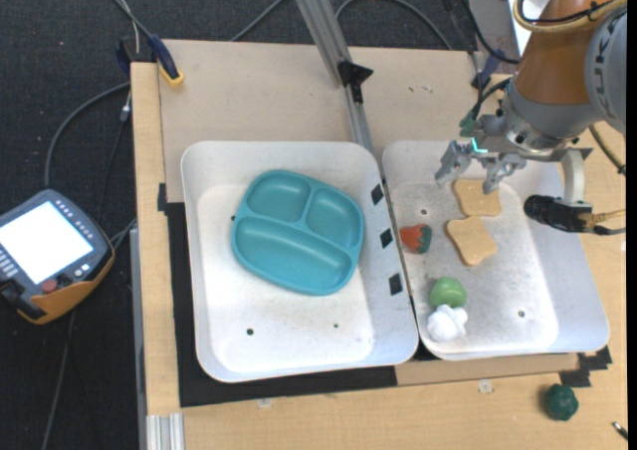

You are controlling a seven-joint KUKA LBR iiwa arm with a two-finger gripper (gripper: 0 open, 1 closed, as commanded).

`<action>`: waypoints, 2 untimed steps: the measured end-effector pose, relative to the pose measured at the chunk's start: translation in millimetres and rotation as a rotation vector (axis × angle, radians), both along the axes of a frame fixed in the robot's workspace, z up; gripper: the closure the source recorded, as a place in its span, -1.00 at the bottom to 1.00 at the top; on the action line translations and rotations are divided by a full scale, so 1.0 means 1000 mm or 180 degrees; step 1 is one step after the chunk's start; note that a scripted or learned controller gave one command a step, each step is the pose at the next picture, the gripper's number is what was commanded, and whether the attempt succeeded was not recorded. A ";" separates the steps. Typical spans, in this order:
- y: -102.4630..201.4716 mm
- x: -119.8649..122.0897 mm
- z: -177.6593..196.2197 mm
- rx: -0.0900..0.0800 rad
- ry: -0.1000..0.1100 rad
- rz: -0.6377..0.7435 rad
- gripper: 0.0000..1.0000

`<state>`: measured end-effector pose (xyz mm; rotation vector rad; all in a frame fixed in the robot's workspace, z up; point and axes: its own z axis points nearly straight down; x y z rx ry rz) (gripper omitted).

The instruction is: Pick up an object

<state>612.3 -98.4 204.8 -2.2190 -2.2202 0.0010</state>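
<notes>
Just beneath the open, empty gripper point(471, 168), a tan toast piece point(478, 200)

Single fixed camera above bench point(259, 80), looking down aslant on both bins point(289, 348).

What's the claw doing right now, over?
Claw open, hovering over upper toast slice in right bin. Nothing held. Second toast slice just below, nothing blocking.

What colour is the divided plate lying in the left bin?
Teal blue: the divided plate shows plainly in the camera view.
</notes>
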 end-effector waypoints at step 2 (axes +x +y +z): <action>-0.001 0.010 -0.053 -0.0001 0.0011 0.0000 -1.00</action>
